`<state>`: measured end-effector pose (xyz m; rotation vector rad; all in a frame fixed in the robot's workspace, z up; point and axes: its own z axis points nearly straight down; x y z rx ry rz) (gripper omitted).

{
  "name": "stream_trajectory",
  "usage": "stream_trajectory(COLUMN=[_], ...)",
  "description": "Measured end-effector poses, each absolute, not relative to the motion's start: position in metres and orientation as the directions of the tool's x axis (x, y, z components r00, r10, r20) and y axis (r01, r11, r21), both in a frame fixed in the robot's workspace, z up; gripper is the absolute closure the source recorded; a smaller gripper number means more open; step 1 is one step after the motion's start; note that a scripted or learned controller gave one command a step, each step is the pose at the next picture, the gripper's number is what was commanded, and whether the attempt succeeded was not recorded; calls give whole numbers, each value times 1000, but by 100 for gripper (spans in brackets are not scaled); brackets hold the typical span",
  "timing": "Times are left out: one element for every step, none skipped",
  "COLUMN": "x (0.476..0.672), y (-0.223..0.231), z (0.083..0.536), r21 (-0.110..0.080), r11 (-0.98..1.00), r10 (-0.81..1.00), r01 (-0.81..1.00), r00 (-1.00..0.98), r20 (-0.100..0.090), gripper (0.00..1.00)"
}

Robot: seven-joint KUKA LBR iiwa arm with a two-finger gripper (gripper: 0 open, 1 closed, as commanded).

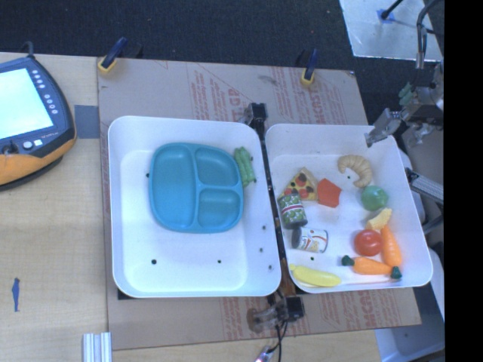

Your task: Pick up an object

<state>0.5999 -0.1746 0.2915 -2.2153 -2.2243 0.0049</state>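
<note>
Nothing is picked up yet: the task looks to be at its very start, with the arm parked off the upper right corner of the right bin [343, 138] and the gripper [392, 123] a grey shape near that corner. Whether the jaws are open or shut cannot be told, and nothing is seen held between them. The candidates all lie in the right bin: a croissant [358, 168] nearest the gripper, a green ball [373, 197] just below it, a red block [329, 193] beside a pizza slice [302, 183], a tomato [367, 242], two carrots [381, 255] along the lower right wall, a banana [315, 277] at the bottom edge, and a small can [312, 240]. The next move probably calls for swinging in over the bin and descending on one piece; the croissant or the red block sit fairly apart from neighbours, while the tomato and carrots crowd together against the wall. The left bin [128, 202] bears a blue divided plate [198, 187] with a green toy [244, 166] touching its right rim. A tablet [26, 115] rests on the bench [45, 262] at far left.
</note>
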Motion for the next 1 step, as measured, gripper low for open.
stream_trajectory(x=[580], y=[-160], z=[91], r21=[-5], r11=[5], r10=[1000], r01=[1000], r00=[-5], r20=[0], gripper=[0])
